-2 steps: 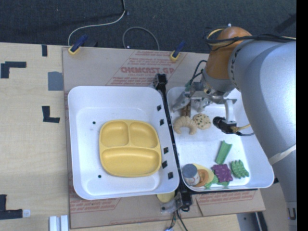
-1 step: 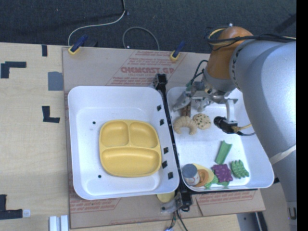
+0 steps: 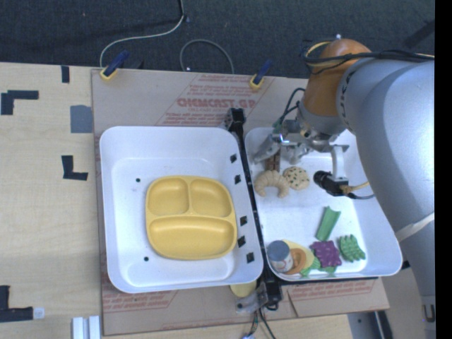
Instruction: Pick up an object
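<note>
Far left of the claw [image 3: 282, 145], a yellow plate [image 3: 191, 215] lies in the left bin [image 3: 116, 210]. Just below the claw, in the right bin [image 3: 378, 246], sits a tan, curved croissant [image 3: 271, 182] touching a speckled cookie [image 3: 296, 177]. Whether the claw is open or closed cannot be told; nothing shows between its fingers.

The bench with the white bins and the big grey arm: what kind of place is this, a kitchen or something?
Probably a robotics lab, not a kitchen. The arm works over two bins clamped to a cardboard sheet, the food looks like toy pieces, and loose cables trail behind the bench.
</note>
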